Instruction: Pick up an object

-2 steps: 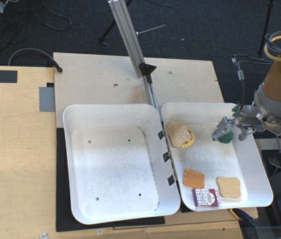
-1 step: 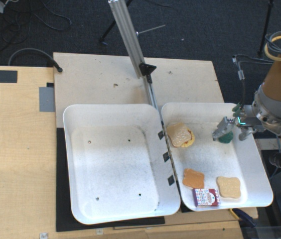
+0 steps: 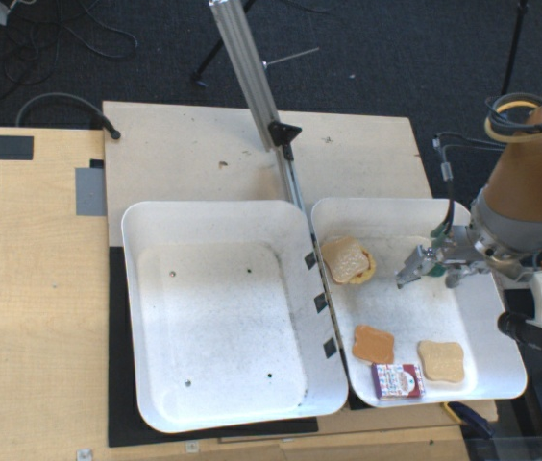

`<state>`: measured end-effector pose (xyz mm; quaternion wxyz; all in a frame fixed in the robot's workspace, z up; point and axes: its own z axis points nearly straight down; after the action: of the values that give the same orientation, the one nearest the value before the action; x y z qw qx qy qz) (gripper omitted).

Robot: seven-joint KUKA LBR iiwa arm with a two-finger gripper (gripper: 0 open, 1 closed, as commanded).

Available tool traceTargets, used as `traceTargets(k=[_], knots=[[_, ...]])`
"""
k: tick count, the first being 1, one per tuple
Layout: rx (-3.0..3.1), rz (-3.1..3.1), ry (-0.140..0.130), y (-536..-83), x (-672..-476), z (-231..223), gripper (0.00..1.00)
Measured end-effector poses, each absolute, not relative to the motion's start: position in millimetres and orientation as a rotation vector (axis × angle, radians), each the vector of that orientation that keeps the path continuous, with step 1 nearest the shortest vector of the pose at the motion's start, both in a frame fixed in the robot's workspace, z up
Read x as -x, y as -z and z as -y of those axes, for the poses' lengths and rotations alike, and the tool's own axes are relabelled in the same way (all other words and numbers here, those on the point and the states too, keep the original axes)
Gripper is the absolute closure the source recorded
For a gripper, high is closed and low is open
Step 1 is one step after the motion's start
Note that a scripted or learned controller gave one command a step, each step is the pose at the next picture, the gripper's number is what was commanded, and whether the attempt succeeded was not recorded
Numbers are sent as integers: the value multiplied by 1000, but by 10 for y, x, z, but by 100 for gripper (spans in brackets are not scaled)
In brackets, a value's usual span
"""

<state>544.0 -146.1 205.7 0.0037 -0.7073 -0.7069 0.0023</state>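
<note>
One red packet (image 3: pixel 397 381), two toast slices (image 3: pixel 441 361), one sandwich (image 3: pixel 348 260), end effector (image 3: pixel 411 273) fingers spread, holding nothing

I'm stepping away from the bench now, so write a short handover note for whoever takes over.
Pincer: over the right bin, upper middle, nothing seen between its fingers.
Things, all in the right bin: round bread roll near the divider, orange slice lower down, pale toast slice to its right, small red packet at the near rim.
Left bin: holds none of the items.
Done: no pick yet.
Left: grasp one item and lift it; the roll looks nearest.
</note>
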Motion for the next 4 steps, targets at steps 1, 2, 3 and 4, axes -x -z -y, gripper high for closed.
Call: traceTargets(k=[1,2,3,4], knots=[[2216,2215,-7,-1417,-5452,1452,0],[2222,2219,-2,-910,-5455,1451,0],[2227,2212,0,-1027,-5455,1460,100],[2229,2215,1,-1452,-5424,1482,100]])
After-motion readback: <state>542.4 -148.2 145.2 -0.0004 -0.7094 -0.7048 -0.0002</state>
